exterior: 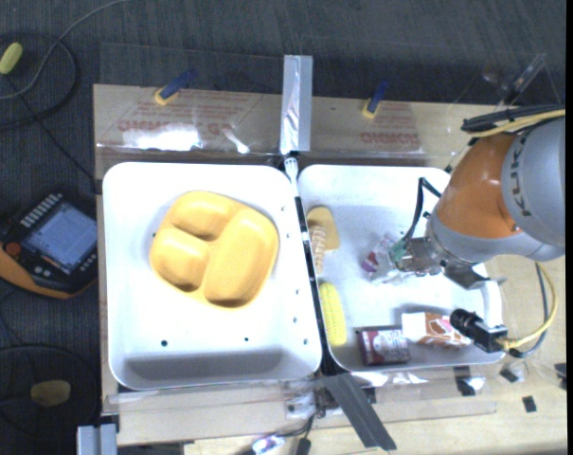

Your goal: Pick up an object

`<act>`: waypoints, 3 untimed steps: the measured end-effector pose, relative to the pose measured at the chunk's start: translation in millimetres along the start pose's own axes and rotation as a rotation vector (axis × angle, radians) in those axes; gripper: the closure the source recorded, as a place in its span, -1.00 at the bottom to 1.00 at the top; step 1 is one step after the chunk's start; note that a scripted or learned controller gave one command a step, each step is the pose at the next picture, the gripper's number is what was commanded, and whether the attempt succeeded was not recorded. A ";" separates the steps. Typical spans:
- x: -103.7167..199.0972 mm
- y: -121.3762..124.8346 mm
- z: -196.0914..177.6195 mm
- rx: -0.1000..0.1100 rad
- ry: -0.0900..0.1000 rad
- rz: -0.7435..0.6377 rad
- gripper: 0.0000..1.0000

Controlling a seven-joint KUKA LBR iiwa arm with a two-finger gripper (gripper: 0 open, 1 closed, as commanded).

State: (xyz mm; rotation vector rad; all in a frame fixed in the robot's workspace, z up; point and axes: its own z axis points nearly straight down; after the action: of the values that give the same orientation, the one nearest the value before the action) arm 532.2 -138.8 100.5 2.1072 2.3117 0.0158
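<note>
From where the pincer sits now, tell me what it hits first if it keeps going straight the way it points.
Probably the small crumpled packet just ahead of the pincer, toward the bins' divider; beyond it lies the bread roll. Depth is unclear from above.

bright, even overhead light; soft, slightly blurry

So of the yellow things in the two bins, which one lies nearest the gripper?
The yellow corn cob, in the right bin by the divider. The big yellow divided dish sits in the left bin, much farther from the gripper.

Dish in left bin; corn in right bin.
</note>
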 end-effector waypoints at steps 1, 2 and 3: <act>42.8 57.7 -81.8 0.019 -0.002 0.374 1.00; -3.9 34.6 -5.1 -0.007 -0.003 0.212 1.00; -4.9 33.6 -2.3 -0.006 -0.006 0.214 -1.00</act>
State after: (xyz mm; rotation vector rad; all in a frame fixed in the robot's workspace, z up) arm 566.0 -140.6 103.3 2.3370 2.0690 0.0187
